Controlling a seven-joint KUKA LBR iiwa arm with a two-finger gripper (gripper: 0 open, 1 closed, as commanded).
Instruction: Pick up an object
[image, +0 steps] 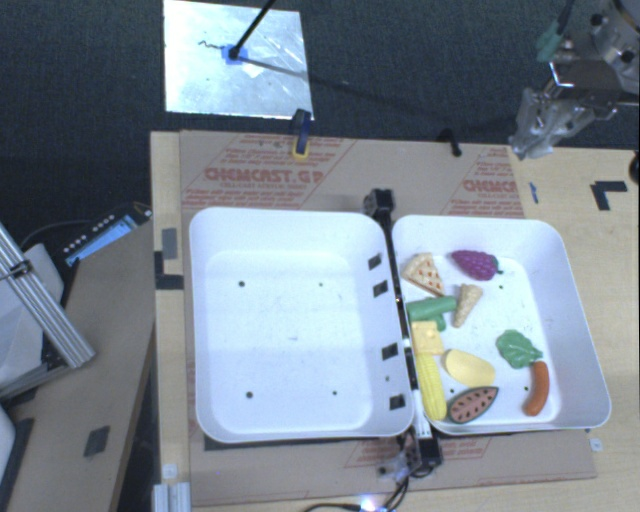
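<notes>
Under both bins (290, 225), brown sheet (330, 165) reads "CHEMCAST GP"

Gripper (537, 128) above bench, beyond right bin (575, 300) holding toy foods.

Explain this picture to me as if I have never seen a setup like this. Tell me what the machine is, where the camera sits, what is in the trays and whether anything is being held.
The single camera is fixed above a bench and looks down at a slant. The metal part at the upper right is the gripper of a robot arm, hanging above the bench, back from the trays. Nothing is seen between its fingers.

Two shallow white bins sit side by side. The right bin holds toy food: a pizza slice, purple grapes, a green pickle, a corn cob, a yellow lemon-like piece, a watermelon slice, a green leaf and a sausage. The left bin sits beside it.

The job is to pick one up; that has not begun.
</notes>
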